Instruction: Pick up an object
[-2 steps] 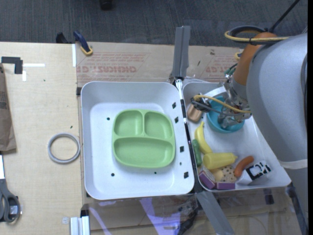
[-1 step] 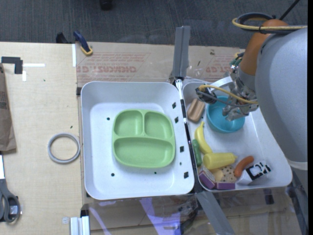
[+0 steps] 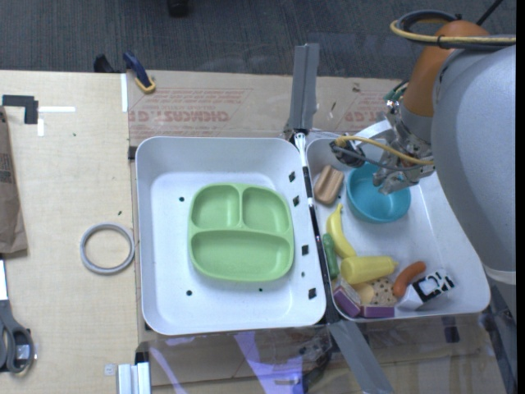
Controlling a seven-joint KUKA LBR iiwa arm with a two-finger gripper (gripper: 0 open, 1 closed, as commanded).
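A: Where are the fingers [image 3: 392, 180] right now?

B: Low over the blue bowl [image 3: 376, 202] in the right bin [image 3: 459, 245], at the bowl's far rim. Whether they are apart or together I cannot tell; cables and the wrist cover them, and nothing shows between them.

A: So the bowl is the likely target?

B: That is my guess, since it sits directly beneath the fingers. Just beside them, toward the other bin, lies a tan block [image 3: 328, 184]. Nearer the camera are a banana [image 3: 337, 233], a yellow cylinder [image 3: 368, 268], an orange carrot-like piece [image 3: 408, 278], a black-and-white toy [image 3: 432, 286] and a purple-edged piece [image 3: 358, 304] packed close together.

A: How would the bowl handle?

B: It looks like thin, hard plastic: light, stiff, smooth and a bit slippery. I would pinch the rim, one finger inside and one outside the wall. A grip across the whole bowl looks too wide. The risk is that a light bowl tips or skids away if the fingers push before closing.

A: And the other items?

B: The banana and cylinder seem rigid toy plastic, light and rounded, so they may roll out of a pinch unless taken across the middle. They touch each other, leaving little room.

A: The left bin [image 3: 156, 245]?

B: Well away from the fingers; it holds a green divided plate [image 3: 242, 233], flat and hard to get under. A ring [image 3: 107, 247] lies on the bench [image 3: 66, 195] beyond it.
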